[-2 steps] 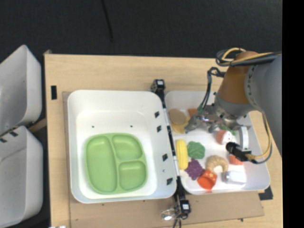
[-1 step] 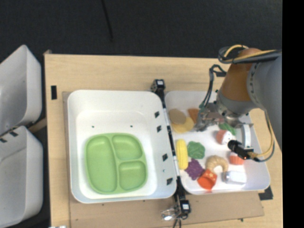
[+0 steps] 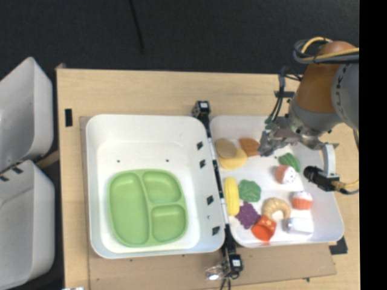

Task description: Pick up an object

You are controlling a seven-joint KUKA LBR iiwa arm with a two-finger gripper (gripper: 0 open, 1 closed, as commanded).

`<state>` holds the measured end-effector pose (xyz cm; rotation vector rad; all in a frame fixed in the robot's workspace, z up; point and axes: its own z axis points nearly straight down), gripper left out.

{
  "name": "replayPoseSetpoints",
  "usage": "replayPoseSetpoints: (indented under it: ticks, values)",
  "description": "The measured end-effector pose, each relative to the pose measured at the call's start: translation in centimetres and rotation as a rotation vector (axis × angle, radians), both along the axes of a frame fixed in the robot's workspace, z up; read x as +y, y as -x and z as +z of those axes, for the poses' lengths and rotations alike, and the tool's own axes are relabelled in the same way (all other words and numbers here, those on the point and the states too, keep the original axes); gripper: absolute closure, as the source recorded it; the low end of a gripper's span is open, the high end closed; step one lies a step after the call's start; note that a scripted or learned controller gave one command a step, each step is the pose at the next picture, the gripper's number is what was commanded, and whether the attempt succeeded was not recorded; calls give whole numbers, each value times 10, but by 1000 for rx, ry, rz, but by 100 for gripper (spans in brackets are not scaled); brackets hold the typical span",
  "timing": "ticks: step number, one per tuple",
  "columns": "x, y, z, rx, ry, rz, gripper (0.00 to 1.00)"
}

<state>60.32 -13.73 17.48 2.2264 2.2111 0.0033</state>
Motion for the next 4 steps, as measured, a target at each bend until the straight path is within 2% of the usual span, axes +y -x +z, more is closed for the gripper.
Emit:
replayPoseSetpoints:
  ticks: [1,2,4]
  values:
    - [-5,-2,64,-3,1,7,100]
    - [-6,-2,66,2,0,9,100]
    - [95,45,81,5,-2,12,100]
